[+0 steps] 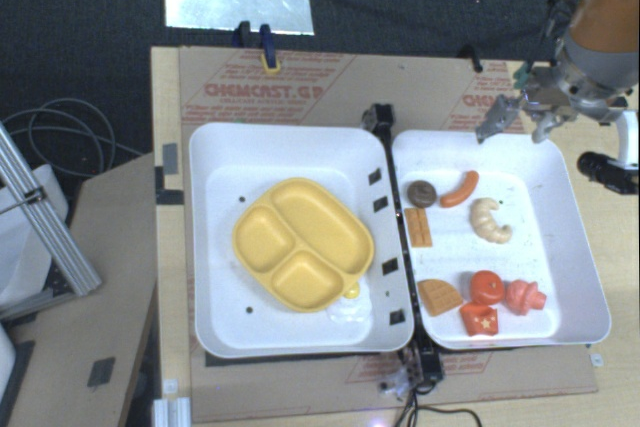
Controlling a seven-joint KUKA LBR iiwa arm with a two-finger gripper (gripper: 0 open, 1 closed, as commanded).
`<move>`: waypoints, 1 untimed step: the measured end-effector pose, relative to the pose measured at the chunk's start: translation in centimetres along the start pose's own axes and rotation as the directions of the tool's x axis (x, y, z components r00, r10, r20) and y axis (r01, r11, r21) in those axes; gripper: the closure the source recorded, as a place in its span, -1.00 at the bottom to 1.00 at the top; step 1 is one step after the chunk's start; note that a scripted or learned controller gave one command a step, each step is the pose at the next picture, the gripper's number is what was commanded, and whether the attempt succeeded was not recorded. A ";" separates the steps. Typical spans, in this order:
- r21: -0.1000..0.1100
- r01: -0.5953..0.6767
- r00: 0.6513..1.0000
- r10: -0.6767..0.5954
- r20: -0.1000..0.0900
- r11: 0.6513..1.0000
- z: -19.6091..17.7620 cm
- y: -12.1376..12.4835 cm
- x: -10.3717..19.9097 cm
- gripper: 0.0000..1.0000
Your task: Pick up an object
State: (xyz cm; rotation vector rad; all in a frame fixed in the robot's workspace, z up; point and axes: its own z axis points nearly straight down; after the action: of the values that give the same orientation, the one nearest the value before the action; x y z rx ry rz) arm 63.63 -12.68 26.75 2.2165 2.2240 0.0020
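Nearest in the right bin toy foods are crowded, the croissant lying centrally, and beyond its far rim the gripper is held parted, empty; neighbours could be nudged, a grasp spoiled.

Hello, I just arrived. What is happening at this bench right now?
A grey robot arm with an orange band reaches in from the right. Its pincer hovers above the far edge of the right bin, open and holding nothing. In that bin lie toy foods: a sausage, a croissant, a tomato and others. The left bin holds a yellow divided tray. Nothing is picked up yet.
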 end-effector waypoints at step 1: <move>0.007 -0.005 1.000 0.005 0.000 1.000 19.1 -3.0 -3.8 -1.00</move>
State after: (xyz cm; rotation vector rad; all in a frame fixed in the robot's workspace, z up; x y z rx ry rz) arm 60.72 -16.54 7.67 2.2253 2.2223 -0.0063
